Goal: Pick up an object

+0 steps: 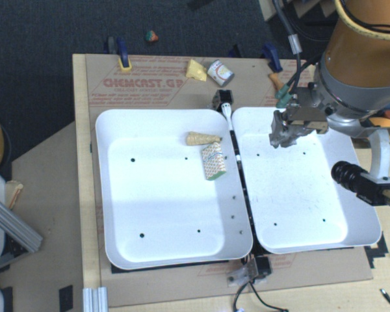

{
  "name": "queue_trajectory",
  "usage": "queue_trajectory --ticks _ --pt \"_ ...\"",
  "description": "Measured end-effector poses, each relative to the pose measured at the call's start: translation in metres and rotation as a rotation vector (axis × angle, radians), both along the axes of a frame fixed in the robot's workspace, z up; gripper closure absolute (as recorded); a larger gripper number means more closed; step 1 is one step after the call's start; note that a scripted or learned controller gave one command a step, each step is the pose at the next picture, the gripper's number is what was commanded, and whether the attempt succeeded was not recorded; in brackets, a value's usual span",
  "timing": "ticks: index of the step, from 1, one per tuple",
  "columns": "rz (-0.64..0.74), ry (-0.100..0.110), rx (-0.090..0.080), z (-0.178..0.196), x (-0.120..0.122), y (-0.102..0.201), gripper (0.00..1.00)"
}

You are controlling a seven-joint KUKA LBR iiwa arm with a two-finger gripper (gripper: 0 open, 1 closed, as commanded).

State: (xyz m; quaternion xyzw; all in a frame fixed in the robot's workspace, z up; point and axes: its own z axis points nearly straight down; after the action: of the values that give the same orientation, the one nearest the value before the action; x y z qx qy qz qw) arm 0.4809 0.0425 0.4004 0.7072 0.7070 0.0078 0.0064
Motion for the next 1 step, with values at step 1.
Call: queue_trajectory --ticks 1 --pt "0.001 0.031 -0.003 -0.1034 0.029 0.0259 1.0"
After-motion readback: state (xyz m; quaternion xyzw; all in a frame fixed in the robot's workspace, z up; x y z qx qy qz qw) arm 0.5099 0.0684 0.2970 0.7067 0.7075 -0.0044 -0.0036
